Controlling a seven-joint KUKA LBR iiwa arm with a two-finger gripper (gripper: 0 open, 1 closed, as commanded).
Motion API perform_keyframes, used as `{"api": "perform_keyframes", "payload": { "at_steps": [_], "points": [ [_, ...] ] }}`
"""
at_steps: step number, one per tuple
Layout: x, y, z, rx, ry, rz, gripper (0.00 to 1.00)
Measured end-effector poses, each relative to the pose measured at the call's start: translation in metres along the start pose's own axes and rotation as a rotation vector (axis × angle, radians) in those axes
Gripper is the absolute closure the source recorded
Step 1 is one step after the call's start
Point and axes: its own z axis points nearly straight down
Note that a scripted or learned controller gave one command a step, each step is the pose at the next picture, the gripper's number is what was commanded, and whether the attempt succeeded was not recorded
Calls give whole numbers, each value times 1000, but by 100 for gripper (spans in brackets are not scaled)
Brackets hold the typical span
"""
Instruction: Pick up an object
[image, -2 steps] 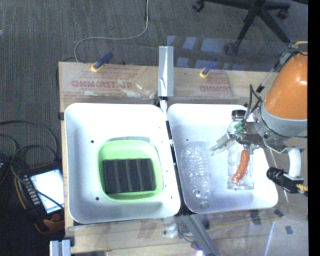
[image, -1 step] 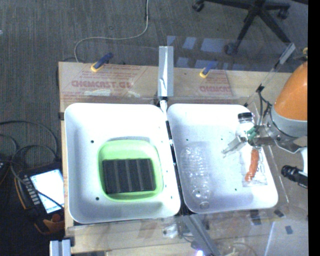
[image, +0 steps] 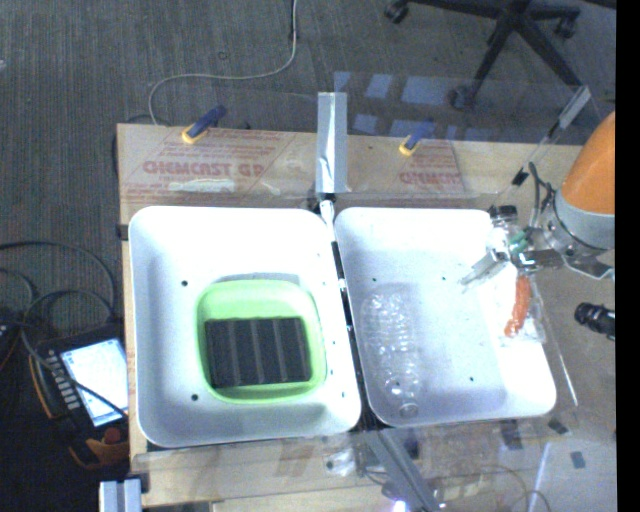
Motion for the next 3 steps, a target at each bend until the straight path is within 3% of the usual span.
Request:
{"api": "perform_keyframes", "payload": {
  "at_steps": [3],
  "points": [
    [-3, 25, -20, -2, 1, 58, 0]
  ]
}}
